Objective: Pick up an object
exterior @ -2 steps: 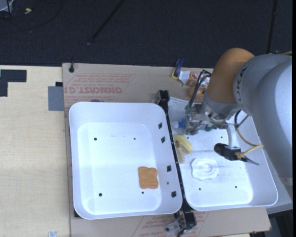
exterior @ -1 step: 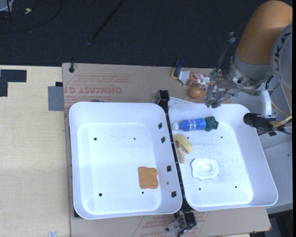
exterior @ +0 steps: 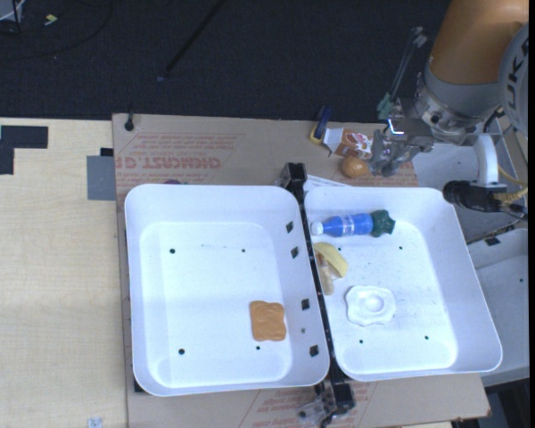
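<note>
The tool [exterior: 388,157] hangs past the far rim of the right bin [exterior: 481,315], out over the brown board [exterior: 214,154] on the worktop, and I honestly can't tell how it's set — it's a dark tangle up there and too small to read. Right beside it on the board sits a small brownish round thing [exterior: 354,166] and a crumpled packet [exterior: 355,141] with a blue-and-yellow bit next to it, and from this slanted look I can't say if the tool touches either one. So as far as I can judge, the pick isn't done yet: nothing is visibly lifted. The candidates are mostly down in the right bin — a blue bottle [exterior: 349,225] with a dark green cap lying on its side near the far wall, a banana [exterior: 331,264] tucked against the divider, and a toy fried egg [exterior: 370,305] flat on the floor near the middle. The left bin [exterior: 147,319] has one piece of toast [exterior: 267,320] toward its near side. What's in the way? Not much, really. The bin things are well apart from each other, though the banana hugs the wall between the bins and the egg and toast lie very flat, which I'd guess makes them awkward to get under.
</note>
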`<control>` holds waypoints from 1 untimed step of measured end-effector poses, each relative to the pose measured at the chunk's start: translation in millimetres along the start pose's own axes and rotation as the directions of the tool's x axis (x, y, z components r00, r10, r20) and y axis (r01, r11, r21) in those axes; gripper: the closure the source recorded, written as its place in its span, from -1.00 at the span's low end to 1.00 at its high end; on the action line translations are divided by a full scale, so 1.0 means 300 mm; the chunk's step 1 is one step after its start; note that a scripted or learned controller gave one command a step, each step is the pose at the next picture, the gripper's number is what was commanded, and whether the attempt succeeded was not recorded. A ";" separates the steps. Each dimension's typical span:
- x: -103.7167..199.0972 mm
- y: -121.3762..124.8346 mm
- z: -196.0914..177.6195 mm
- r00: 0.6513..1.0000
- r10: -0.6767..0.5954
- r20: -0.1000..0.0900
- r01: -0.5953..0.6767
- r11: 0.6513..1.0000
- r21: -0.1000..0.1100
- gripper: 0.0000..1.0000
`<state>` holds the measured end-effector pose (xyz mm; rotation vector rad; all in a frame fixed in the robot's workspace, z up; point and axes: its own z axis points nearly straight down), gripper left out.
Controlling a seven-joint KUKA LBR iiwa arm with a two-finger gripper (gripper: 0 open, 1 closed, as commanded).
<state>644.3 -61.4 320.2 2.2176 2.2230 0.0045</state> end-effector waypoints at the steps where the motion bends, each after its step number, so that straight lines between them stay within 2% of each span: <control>1: 0.027 -0.040 -0.076 1.000 0.001 0.000 -0.001 1.000 0.003 1.00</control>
